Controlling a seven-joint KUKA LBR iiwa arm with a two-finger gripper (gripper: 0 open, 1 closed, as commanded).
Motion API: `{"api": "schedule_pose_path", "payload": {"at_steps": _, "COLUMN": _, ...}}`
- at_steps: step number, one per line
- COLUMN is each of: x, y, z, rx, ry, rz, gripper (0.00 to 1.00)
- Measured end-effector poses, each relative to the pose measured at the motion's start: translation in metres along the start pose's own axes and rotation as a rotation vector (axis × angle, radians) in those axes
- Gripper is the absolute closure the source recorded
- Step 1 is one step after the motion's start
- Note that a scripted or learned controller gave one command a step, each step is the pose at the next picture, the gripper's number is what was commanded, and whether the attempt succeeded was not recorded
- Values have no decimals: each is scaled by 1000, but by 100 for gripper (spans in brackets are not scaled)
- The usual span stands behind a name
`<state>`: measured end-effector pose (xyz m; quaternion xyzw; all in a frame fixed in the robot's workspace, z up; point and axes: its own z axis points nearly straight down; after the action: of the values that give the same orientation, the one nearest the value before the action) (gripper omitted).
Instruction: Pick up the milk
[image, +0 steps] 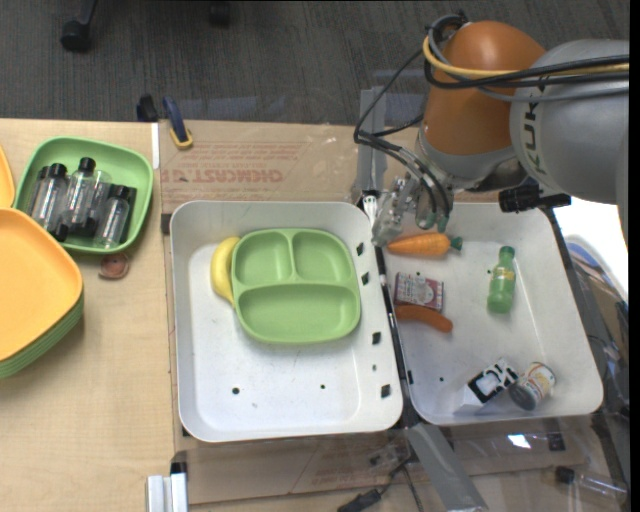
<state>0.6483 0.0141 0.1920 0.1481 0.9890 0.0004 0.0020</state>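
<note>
We are judging the milk (494, 381), a small black-and-white carton lying at the lower right of the right bin (570, 300), light and crushable, best pinched across its flat sides, while the jaws' state we cannot tell.

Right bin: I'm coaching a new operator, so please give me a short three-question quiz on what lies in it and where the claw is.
1. True or false: the carrot lies in the same bin as the green plate.
2. Which thing lies nearest the claw? A) the carrot B) the green bottle C) the can
3. Fill in: the milk carton lies next to the ____ near the front edge of the right bin.

Key: 1 false, since the carrot is in the right bin and the plate is in the left one. 2 A. 3 can.
</note>
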Motion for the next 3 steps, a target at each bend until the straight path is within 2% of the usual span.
{"api": "schedule_pose_path", "payload": {"at_steps": 1, "x": 4, "y": -37, "z": -19, "rx": 1, "ry": 1, "rz": -28, "gripper": 100}}
{"api": "schedule_pose_path", "payload": {"at_steps": 2, "x": 1, "y": -3, "z": 0, "rx": 0, "ry": 0, "rz": -78, "gripper": 100}}
{"api": "schedule_pose_path", "payload": {"at_steps": 3, "x": -10, "y": -24, "z": 0, "rx": 1, "ry": -1, "rz": 224, "gripper": 100}}
